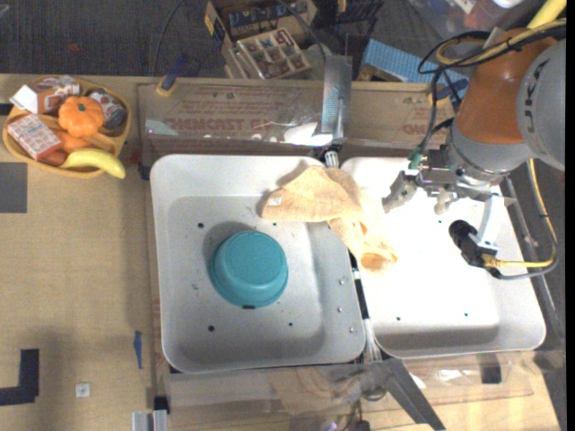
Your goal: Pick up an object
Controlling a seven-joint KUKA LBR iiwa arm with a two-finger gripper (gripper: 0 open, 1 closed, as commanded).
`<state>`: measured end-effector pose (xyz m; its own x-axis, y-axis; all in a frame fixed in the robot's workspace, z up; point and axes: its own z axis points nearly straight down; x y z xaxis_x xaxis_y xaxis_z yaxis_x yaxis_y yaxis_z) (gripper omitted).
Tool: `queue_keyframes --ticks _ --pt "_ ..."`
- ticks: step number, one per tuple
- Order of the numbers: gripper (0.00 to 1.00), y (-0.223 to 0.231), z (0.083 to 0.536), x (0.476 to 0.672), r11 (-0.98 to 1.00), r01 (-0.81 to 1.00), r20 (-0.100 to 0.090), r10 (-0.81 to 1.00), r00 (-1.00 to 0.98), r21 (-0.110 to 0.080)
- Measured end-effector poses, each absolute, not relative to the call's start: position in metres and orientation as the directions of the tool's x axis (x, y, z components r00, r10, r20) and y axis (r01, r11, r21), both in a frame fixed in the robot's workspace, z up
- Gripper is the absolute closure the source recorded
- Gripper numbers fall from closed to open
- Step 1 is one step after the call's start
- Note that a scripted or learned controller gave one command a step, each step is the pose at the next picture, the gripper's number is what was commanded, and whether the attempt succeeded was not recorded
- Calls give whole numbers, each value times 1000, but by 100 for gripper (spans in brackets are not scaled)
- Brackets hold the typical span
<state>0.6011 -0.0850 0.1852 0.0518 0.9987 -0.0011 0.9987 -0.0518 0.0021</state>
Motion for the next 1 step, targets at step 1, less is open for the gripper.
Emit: queue_keyframes --ticks 1 --pt "0 -96 91 609 255 967 -2 967 -255 11"
